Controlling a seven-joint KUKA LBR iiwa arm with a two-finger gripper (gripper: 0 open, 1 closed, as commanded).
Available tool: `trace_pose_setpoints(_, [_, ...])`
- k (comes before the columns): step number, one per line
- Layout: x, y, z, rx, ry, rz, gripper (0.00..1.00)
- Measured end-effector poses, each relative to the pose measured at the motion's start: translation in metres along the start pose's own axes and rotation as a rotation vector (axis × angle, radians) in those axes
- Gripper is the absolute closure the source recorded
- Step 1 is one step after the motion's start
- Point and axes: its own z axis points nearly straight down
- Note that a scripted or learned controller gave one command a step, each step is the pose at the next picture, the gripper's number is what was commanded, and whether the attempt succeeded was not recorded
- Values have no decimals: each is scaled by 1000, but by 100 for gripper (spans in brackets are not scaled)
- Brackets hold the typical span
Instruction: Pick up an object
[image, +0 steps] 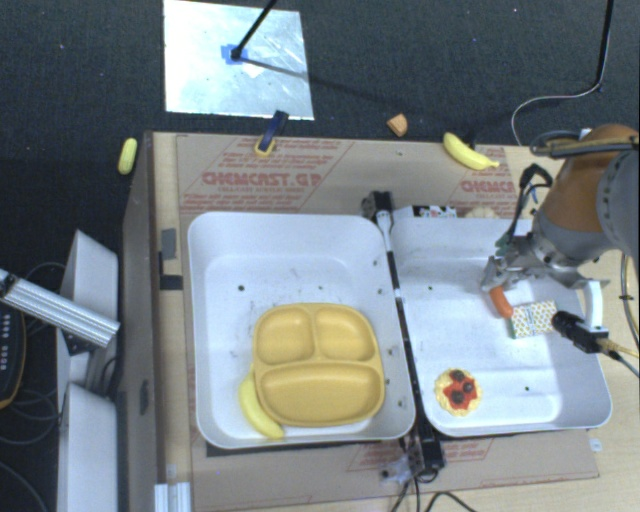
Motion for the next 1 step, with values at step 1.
trace_pose_setpoints(1, [102,-8,-90,2,2,2,100])
